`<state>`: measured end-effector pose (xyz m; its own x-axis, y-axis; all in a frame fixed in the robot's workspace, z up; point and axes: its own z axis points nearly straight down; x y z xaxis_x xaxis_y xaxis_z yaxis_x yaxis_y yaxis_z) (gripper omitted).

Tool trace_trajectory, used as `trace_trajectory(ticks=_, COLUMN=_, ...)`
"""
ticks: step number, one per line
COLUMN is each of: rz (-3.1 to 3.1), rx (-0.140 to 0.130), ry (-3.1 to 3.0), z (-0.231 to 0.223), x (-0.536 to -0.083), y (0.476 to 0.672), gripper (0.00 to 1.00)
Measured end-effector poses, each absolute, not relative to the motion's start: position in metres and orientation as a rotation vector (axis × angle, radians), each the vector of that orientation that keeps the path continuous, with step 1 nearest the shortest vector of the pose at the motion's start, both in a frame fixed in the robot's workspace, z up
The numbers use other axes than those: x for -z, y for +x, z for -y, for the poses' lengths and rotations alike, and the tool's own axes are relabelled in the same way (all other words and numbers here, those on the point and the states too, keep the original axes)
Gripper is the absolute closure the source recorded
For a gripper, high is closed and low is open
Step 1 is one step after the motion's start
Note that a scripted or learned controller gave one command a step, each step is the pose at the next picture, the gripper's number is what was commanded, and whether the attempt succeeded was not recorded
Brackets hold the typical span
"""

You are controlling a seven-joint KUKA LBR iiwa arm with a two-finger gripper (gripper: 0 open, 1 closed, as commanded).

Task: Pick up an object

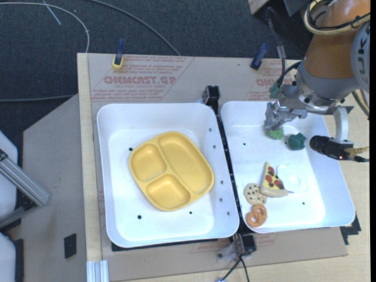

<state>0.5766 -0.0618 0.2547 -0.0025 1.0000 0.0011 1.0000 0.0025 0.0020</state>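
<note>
An overhead, slanted camera view looks down on a bench with two shallow white bins side by side. The left bin (111, 157) holds a yellow divided tray (170, 170) with three compartments, lying flat near the middle. The right bin (329, 204) holds several small toy foods: a pizza slice (271, 180), a chocolate chip cookie (252, 192) just beside it, and a pretzel (256, 216) near the front edge. Toward the back of this bin sit a light green piece (275, 133) and, near it, a darker green piece (295, 140). The arm reaches in from the right, and its gripper (275, 122) hangs right over the light green piece. Whether the jaws are open or closed cannot be told from here.
</note>
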Motion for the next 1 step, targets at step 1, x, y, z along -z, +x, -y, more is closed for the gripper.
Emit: trace_trajectory(ticks=1, rz=-2.226, rx=-0.004, ry=2.215, z=0.0161, x=-0.2553, y=0.5859, gripper=1.00)
